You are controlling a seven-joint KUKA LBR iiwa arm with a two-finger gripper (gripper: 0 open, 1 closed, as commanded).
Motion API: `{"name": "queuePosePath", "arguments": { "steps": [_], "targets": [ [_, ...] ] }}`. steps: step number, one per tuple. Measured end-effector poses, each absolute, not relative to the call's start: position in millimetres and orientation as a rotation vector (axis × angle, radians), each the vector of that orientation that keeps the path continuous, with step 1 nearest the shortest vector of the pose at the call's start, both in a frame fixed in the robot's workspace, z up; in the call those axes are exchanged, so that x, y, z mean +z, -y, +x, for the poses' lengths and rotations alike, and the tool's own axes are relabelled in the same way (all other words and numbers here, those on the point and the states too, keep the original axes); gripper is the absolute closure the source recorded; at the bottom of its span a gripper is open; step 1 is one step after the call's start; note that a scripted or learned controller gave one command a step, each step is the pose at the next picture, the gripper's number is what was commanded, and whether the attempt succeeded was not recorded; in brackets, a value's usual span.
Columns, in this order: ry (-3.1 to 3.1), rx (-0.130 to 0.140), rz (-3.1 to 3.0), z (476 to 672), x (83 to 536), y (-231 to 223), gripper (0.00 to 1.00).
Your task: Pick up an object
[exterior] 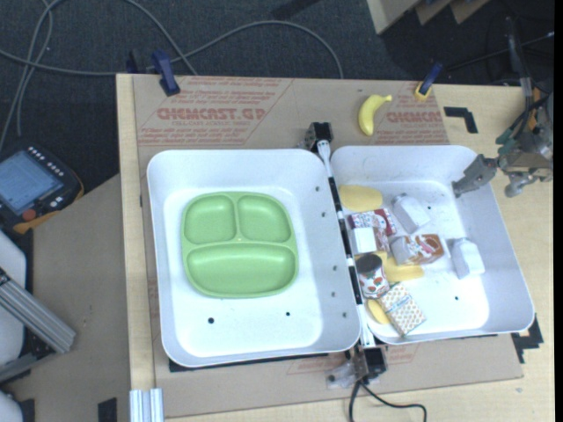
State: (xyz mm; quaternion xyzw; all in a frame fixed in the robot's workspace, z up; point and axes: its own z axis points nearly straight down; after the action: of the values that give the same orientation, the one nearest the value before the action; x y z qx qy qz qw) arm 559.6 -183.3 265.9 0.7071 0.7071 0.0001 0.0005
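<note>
The right white bin point(493, 310) holds several small objects along its left side: a yellow block point(361, 198), a red and white packet point(369, 227), a grey cylinder point(406, 211), a brown-red packet point(427, 246), a white block point(466, 258), a black piece point(368, 262) and a patterned box point(403, 310). My gripper point(486, 185) hangs over the bin's back right corner, above its rim. It is open and nothing sits between its fingers. The nearest item, the grey cylinder, lies to its lower left.
The left white bin point(167, 178) carries a green divided plate point(237, 244). A yellow toy banana point(373, 112) lies on the cardboard bench behind the right bin. Blue clamps point(164, 71) grip the bench's far edge. A pendant point(31, 183) rests at far left.
</note>
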Motion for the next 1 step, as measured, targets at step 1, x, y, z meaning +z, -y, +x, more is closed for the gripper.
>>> {"name": "queuePosePath", "arguments": {
  "steps": [1],
  "targets": [
    [-2.223, -0.001, 2.222, 550.4, 133.4, 148.1, 0.0]
  ]
}}
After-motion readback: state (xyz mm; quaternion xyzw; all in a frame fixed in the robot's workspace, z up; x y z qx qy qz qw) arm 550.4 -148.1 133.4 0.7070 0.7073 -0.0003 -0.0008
